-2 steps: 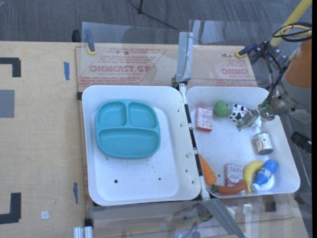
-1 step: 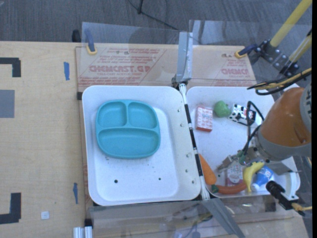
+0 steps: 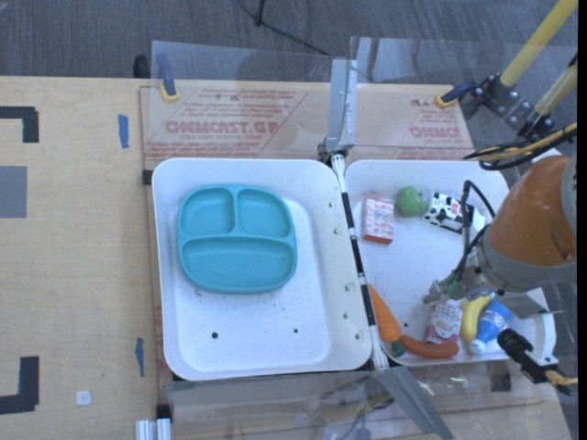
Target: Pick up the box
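Near the right bin's (image 3: 404,174) left wall, box (image 3: 378,220), clear all round; end effector (image 3: 447,291) grip unreadable

Camera: one, fixed above the bench (image 3: 64,246), looking down at a slant.
Distance: far enough to take in both bins.
Left bin (image 3: 312,337): centre of frame.
Right bin (image 3: 404,255): right of centre.
Arm (image 3: 537,223): enters from the right edge.
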Robot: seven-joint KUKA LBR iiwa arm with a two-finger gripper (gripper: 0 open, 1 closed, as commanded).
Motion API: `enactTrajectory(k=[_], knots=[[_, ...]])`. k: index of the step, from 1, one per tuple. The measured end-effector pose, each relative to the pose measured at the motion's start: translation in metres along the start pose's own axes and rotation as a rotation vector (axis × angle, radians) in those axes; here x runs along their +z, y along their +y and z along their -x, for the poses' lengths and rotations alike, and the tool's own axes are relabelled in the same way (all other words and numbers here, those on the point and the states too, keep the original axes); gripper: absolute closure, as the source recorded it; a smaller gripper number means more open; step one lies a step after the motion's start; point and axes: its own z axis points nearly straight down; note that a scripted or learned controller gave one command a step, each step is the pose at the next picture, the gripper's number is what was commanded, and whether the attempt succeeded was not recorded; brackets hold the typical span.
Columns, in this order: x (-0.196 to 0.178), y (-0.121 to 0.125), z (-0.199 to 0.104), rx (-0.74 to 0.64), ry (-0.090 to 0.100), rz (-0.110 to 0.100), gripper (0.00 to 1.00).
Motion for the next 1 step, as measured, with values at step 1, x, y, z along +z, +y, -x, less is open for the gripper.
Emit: enactTrajectory(k=[1], knots=[[0.0001,-0.0004,0.0003,0.001,0.000,-0.001,0.00]])
